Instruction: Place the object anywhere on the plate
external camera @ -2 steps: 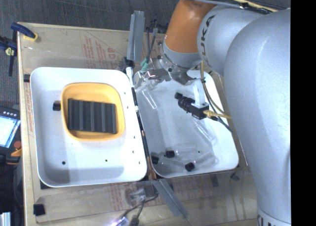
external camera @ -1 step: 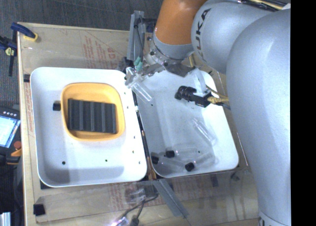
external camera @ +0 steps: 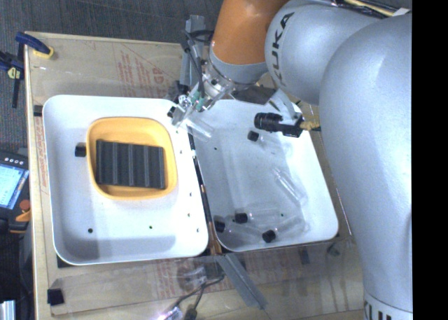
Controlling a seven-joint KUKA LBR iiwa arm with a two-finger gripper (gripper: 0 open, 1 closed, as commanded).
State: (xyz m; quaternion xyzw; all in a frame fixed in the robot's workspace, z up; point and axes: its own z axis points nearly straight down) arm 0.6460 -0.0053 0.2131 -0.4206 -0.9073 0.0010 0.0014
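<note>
Grey below its orange band, hovering with the gripper (external camera: 187, 107) over the far edge where the left bin (external camera: 63, 227) and the right bin (external camera: 323, 206) meet. Not managing to tell whether open or closed from this angle. Seeing the dark ribbed block (external camera: 133, 164) lying flat on the yellow plate (external camera: 112, 128), inside the left bin, well apart from the gripper. Judging the placing as probably done, with the retreat remaining. Calling next for a clean lift up and back toward the right, keeping clear of the plate to avoid nudging the block. Noticing clear plastic pieces (external camera: 287, 185) lying in the right bin.
</note>
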